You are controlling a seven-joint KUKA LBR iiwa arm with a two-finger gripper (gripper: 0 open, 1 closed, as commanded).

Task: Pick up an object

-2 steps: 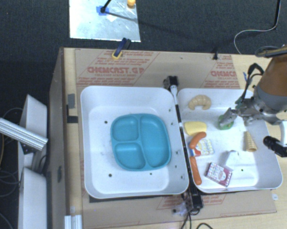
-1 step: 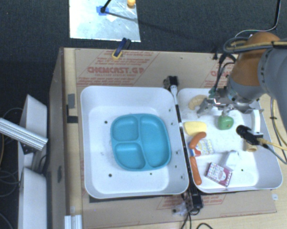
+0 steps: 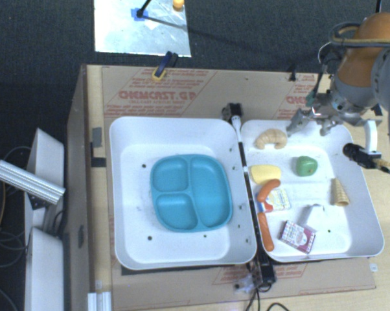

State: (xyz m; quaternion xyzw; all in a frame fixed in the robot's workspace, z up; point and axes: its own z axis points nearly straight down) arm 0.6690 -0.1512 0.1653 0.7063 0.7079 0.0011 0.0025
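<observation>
The right bin (image 3: pixel 360 235) holds several small items: a tan croissant (image 3: pixel 271 138), a green apple (image 3: pixel 305 166), a yellow block (image 3: pixel 265 172), a red sausage (image 3: pixel 267 190), an orange carrot (image 3: pixel 266 229), a waffle cone (image 3: pixel 339 191) and a red-and-white packet (image 3: pixel 297 236). My gripper (image 3: pixel 309 124) hangs over the bin's far edge, just right of the croissant and above the apple. Its two fingers are spread apart, open, with nothing between them.
The left bin (image 3: pixel 130 148) carries a blue divided plate (image 3: pixel 190 192). A small printed card (image 3: pixel 279 201) and a grey piece (image 3: pixel 309 211) lie among the items in the right bin. A black clip (image 3: pixel 234 112) sits where the bins meet at the far side.
</observation>
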